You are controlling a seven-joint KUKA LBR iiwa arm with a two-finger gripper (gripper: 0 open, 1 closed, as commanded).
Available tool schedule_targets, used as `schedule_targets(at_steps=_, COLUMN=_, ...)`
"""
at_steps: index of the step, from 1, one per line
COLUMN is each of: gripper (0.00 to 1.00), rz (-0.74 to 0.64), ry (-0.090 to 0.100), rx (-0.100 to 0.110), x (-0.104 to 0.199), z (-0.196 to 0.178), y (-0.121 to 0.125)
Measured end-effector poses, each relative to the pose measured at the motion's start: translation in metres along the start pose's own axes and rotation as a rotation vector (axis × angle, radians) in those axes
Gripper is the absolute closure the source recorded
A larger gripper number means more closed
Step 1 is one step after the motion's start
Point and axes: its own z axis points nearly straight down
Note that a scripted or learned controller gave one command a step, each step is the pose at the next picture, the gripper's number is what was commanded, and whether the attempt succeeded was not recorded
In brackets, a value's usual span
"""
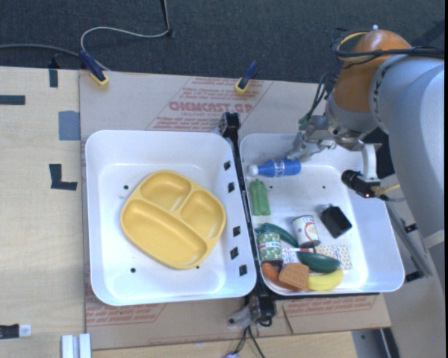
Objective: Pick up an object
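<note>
I'd lower my tool [308, 146] squarely over the blue bottle [277, 168] in the right bin [373, 274] before closing; its grip state I cannot tell.

Right bin [373, 222] centre lies open; toys crowd its near corner, blue bottle [278, 168] blocks the far side, black block [335, 220] beside
</note>
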Motion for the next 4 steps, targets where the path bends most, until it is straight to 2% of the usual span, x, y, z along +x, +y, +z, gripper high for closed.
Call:
schedule_targets(at_steps=1, gripper=1.0, rz=-0.001, ry=0.009, rx=0.036, x=0.102, z=-0.069, y=-0.001)
schedule_targets(at_steps=2, gripper=0.0, rz=0.0, ry=0.007, rx=0.038, x=0.101, z=-0.068, y=-0.002)
schedule_targets(at_steps=3, gripper=0.0, rz=0.002, ry=0.006, rx=0.039, x=0.059, z=-0.07, y=-0.059)
schedule_targets(at_steps=4, gripper=0.0, rz=0.001, ry=0.006, rx=0.035, x=0.035, z=0.029, y=-0.045)
